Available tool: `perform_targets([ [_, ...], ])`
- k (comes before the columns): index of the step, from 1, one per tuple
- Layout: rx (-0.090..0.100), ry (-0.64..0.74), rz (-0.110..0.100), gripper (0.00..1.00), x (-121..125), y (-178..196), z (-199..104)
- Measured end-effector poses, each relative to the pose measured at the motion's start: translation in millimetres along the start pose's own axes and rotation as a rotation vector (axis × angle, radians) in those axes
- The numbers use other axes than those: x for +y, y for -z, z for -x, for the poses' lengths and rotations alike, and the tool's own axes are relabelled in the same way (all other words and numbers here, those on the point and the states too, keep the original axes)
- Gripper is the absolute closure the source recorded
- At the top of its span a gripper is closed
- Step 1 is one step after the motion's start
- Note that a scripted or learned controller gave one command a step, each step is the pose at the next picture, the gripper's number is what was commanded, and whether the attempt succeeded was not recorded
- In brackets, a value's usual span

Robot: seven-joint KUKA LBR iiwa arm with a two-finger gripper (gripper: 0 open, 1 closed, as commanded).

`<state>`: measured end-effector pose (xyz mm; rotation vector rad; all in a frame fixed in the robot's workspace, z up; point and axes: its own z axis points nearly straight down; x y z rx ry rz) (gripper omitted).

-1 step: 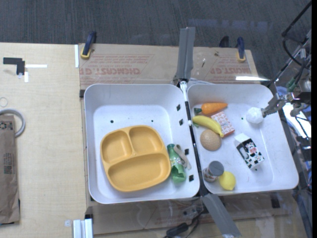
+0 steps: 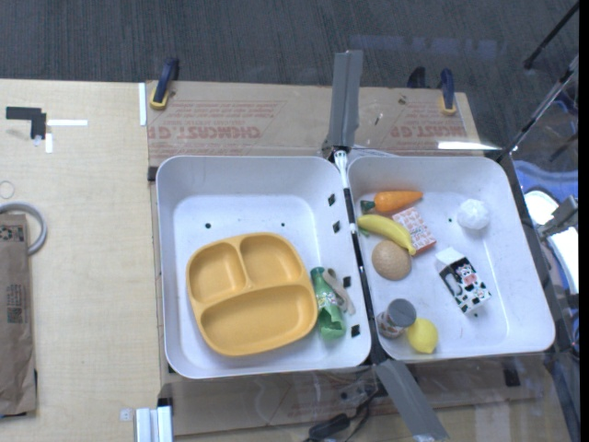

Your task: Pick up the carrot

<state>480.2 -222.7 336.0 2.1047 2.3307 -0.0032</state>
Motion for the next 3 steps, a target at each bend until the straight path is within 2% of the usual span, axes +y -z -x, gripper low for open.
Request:
perform_targets([
  [1, 0.002, 0.045, -0.002, 0.00, -1.0, -98.1, -1.0],
  [2, 0.001, 0.045, -0.001, 1.00, 0.0, -89.3, -0.7],
  [3, 0.000, -0.144, -0.001, 1.00, 8.7, 89.3, 0.7],
])
